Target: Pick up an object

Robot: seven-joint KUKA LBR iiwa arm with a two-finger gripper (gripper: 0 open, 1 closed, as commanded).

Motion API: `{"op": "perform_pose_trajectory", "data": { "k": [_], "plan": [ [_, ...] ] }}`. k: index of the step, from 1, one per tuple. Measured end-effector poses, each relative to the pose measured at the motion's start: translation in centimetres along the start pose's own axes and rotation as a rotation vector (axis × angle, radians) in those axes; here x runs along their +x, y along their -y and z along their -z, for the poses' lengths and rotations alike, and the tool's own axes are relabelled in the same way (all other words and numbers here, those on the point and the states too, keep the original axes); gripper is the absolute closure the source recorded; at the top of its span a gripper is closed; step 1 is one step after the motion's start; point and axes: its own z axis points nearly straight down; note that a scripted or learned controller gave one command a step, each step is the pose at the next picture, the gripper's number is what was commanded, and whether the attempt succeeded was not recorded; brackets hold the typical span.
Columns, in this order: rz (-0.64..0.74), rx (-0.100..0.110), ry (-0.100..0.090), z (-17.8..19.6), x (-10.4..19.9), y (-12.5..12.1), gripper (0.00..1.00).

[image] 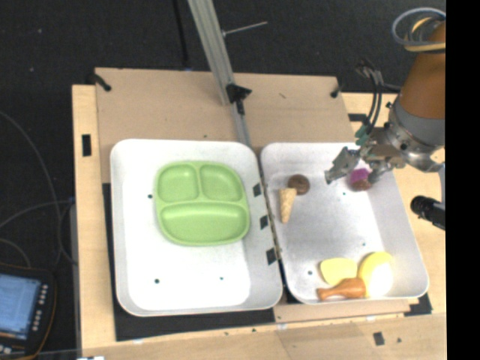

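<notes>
My gripper [354, 171] hangs over the far right part of the right bin [330, 231]. A small purple object [361, 178] lies directly under or at its tip, partly covered by it; whether it is held cannot be seen. To the left of the gripper a brown round piece [298, 184] sits above a tan cone [288, 203] near the bin's left wall. At the bin's near edge lie a yellow piece [336, 269], a yellow-and-white rounded piece [377, 271] and an orange-brown drumstick shape [341, 291].
The left bin [135, 268] holds a green divided plate [202, 203]. A metal post [217, 51] rises behind the bins. The arm [421, 88] stands at the right, with cables beside it.
</notes>
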Motion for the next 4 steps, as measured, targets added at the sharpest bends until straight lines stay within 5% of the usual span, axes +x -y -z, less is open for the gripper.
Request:
{"op": "perform_pose_trajectory", "data": {
  "k": [1,4],
  "plan": [
    [-0.001,0.000,0.000,0.0,0.0,0.0,0.00],
    [-0.003,0.007,0.000,-16.4,-1.6,0.1,0.00]
  ]
}}
